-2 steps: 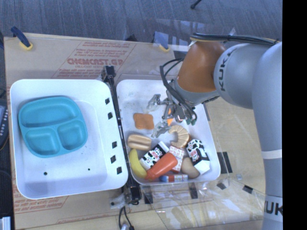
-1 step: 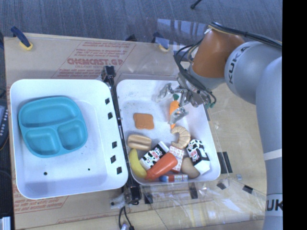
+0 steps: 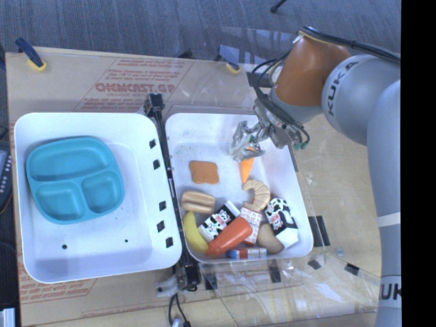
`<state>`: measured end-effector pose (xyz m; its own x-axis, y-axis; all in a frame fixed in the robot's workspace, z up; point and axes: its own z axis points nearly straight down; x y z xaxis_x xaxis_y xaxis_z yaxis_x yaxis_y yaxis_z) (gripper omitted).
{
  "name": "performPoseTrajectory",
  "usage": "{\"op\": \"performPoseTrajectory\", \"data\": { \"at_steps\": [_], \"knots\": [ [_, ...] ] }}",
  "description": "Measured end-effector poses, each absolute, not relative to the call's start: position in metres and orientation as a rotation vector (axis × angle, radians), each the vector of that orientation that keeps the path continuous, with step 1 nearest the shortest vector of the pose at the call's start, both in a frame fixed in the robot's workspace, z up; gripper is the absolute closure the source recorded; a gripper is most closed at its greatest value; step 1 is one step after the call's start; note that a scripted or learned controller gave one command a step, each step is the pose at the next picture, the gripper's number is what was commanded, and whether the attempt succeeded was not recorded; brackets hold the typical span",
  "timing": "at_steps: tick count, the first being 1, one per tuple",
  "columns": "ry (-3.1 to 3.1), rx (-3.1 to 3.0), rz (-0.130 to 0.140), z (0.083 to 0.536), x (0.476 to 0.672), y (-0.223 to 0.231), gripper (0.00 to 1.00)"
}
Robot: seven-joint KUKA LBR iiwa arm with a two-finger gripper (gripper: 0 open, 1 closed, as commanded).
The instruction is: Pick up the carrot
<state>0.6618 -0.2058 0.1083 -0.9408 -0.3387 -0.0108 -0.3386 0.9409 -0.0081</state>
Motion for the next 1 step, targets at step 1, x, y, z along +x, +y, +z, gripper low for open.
{"op": "performPoseTrajectory", "data": {
  "at_steps": [1],
  "knots": [
    [3.129, -0.284, -0.001, 0.1262, 0.5407, -0.2107, 1.0]
  ]
}}
